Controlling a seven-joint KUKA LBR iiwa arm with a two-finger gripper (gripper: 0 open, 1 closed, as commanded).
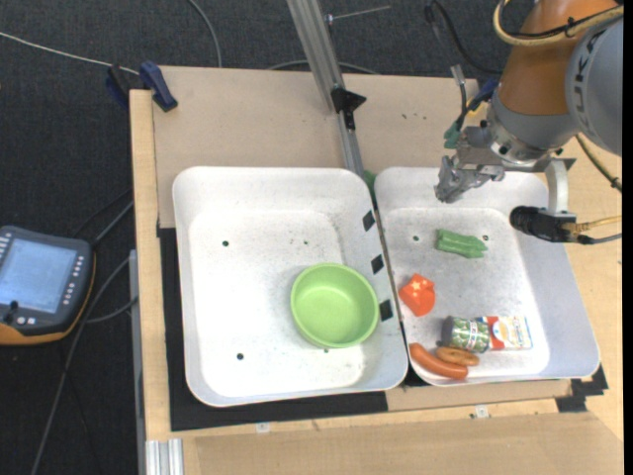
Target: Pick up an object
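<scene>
The gripper [457,184] hangs over the far edge of the right bin [554,295], with nothing between its fingers; whether they are spread or closed cannot be told from this angle. Just beside it, toward the near side, lies a green pepper-like piece [461,243], the closest candidate to lift. Further toward the front sit an orange-red toy [418,294], a small carton [487,333] and a hot dog [440,361] pressed against the bin's front rim. The left bin [213,265] holds a green bowl [334,305]. The risks look plain: the green piece is low and slim, so a descent slightly off its middle would likely close on air or nudge it away. The carton and hot dog touch each other, so a grasp there could catch both or jam against the rim.
</scene>
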